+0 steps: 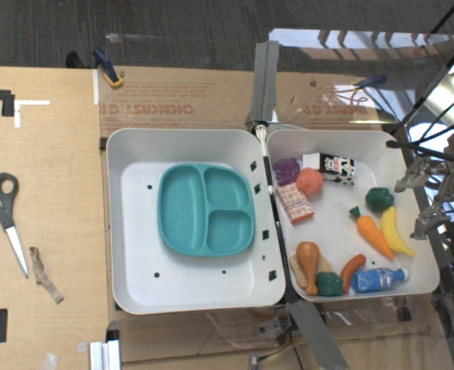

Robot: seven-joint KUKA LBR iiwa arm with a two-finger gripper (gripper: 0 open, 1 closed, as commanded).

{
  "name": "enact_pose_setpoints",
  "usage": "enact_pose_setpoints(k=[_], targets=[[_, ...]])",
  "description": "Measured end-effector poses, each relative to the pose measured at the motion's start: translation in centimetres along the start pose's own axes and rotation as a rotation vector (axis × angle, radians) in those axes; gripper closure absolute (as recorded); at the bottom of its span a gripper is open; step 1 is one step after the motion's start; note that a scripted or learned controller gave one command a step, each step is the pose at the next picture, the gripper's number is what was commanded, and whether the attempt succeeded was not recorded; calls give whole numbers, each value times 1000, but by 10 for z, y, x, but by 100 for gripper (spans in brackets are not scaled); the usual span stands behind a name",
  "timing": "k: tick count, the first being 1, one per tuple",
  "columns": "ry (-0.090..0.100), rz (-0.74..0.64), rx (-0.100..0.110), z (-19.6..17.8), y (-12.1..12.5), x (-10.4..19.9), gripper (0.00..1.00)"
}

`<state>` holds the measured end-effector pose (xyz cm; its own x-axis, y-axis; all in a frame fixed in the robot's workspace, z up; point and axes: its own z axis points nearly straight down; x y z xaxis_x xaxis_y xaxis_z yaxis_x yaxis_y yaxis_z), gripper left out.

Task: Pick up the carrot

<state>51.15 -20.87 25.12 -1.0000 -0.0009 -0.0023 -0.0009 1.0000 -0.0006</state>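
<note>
The two white bins sit side by side on the bench, the left bin holding just a teal divided tray, the right bin crowded with toy food. Over at the right bin's far edge I can make out some of the arm's metalwork – the gripper, I think – but it's tangled in glare and cut off by the frame, so I cannot tell what state it is in. Nothing is lifted yet, as far as I can judge: the carrot lies flat on the right bin's floor, green stub toward the broccoli, with the banana just beside it. The whole pick looks to be ahead – reaching over, descending, closing, lifting. Smaller bits – a drumstick, a blue bottle – crowd the near corner.
</note>
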Motion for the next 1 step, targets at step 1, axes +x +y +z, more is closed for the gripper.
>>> enact_pose_setpoints(k=[1], targets=[[0,174,0,159,-3,-2,0]])
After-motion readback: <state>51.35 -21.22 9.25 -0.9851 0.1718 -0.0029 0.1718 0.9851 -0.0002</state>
